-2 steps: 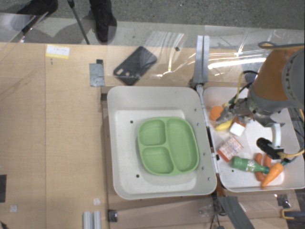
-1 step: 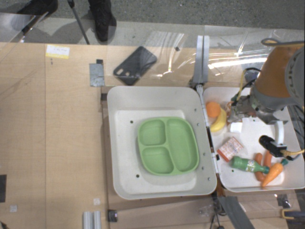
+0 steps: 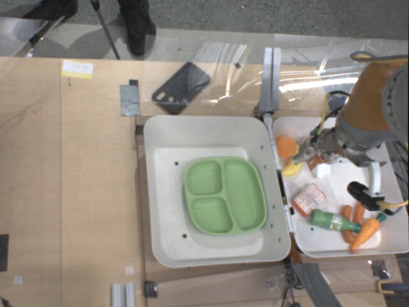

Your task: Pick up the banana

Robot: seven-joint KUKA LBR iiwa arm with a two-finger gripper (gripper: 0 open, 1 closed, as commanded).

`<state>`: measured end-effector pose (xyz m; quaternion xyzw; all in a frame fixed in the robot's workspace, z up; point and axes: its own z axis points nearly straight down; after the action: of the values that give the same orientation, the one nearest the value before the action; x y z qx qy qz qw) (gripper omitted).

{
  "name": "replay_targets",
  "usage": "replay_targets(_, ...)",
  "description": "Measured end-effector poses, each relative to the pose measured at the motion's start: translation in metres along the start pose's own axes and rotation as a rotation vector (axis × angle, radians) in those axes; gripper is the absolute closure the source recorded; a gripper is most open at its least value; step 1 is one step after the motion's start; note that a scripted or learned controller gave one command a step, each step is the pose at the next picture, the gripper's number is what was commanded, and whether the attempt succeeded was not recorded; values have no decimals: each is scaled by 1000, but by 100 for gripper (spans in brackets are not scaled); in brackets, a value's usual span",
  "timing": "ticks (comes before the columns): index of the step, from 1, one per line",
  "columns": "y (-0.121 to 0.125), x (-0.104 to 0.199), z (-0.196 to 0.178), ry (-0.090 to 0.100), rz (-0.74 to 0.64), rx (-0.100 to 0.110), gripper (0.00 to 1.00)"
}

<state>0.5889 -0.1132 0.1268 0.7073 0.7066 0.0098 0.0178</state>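
The arm (image 3: 377, 101) comes in from the right and hangs over the far part of the right bin (image 3: 332, 245). Its gripper (image 3: 311, 151) is low near the bin's left wall, and from here I cannot tell what state the claw is in.

The banana (image 3: 292, 169) lies in the right bin against the left wall, just beside the gripper's tip; only a small yellow piece of it is visible. An orange fruit (image 3: 287, 146) sits just behind it, nearer the far left corner. Toward the middle lies a small red and white packet (image 3: 309, 198); its print is too small to read. Near the front edge lies a green bottle (image 3: 334, 220) on its side, with a label I cannot read, and beside it a carrot (image 3: 365, 233).

The left bin (image 3: 211, 133) holds a green divided plate (image 3: 225, 196) in its middle. Behind this bin, on the wooden bench (image 3: 70, 184), a dark phone (image 3: 181, 87) lies, and a yellow note (image 3: 77, 69) is at the far left, its writing not legible.
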Motion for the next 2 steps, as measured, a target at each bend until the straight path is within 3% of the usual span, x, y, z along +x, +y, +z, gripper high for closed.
replay_targets(1, -8, 2, 17, -3, -276, -2, 0)
replay_targets(2, 57, -37, 36, 10, -74, 31, 0)
